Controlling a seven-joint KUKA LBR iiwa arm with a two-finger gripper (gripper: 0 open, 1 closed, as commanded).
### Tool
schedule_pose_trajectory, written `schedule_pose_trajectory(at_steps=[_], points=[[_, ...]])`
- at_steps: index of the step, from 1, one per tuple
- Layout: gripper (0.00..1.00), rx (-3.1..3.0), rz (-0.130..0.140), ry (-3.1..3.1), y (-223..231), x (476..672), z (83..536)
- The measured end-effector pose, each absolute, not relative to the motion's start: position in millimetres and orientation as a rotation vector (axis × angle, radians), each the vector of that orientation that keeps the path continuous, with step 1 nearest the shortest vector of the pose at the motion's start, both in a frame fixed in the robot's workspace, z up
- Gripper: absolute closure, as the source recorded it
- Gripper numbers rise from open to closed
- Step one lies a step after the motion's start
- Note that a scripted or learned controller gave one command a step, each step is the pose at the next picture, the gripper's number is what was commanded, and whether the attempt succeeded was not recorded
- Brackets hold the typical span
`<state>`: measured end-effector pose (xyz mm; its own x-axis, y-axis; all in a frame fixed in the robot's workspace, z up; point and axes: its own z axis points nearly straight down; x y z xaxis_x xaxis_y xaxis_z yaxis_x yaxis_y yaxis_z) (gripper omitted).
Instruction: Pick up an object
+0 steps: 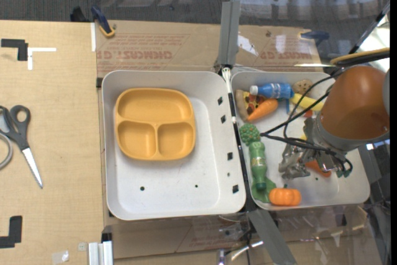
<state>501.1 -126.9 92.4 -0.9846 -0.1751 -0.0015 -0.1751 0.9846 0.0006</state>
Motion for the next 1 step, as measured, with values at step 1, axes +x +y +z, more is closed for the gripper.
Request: schedule_pose_trajectory(at_steps=[1], points=[[1.0, -0.052, -0.001, 3.136, -155.6, 494.3, 308.2]])
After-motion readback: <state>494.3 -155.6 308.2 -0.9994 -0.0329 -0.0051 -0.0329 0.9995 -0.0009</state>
